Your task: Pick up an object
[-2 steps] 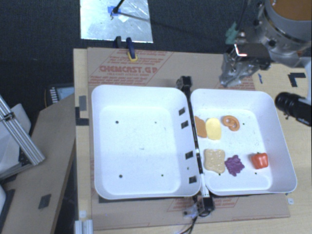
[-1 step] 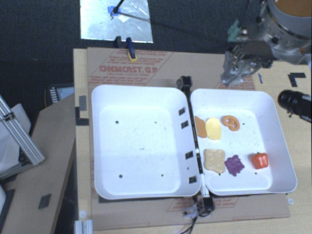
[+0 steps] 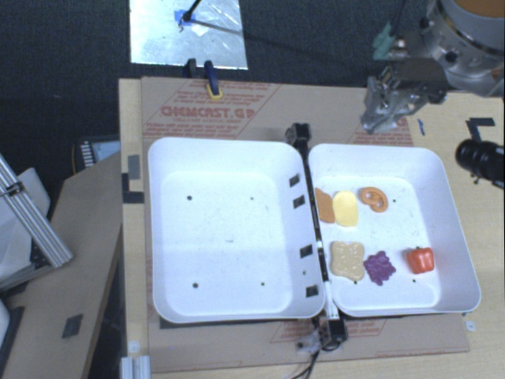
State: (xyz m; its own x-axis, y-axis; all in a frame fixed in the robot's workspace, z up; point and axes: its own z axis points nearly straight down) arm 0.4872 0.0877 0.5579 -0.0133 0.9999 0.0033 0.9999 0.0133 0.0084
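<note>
The right bin [image 3: 442, 180] holds several toy foods: an orange slab [image 3: 323, 205] by its left wall, a pale yellow piece [image 3: 345, 208], a brown pretzel [image 3: 374, 198], a tan toast slice [image 3: 347, 260], a purple grape bunch [image 3: 379, 268] and a red-orange pepper [image 3: 420, 260]. My gripper [image 3: 384, 115] hangs high above the bench, over the far edge of the right bin, well apart from all of these. Nothing shows between its fingers.
The left bin [image 3: 158, 235] lies beside the right one, joined by a black hinge strip [image 3: 308, 219]. A shiny metal sheet [image 3: 188, 22] lies at the back. A blue and yellow clamp [image 3: 211, 81] sits on the cardboard's far edge.
</note>
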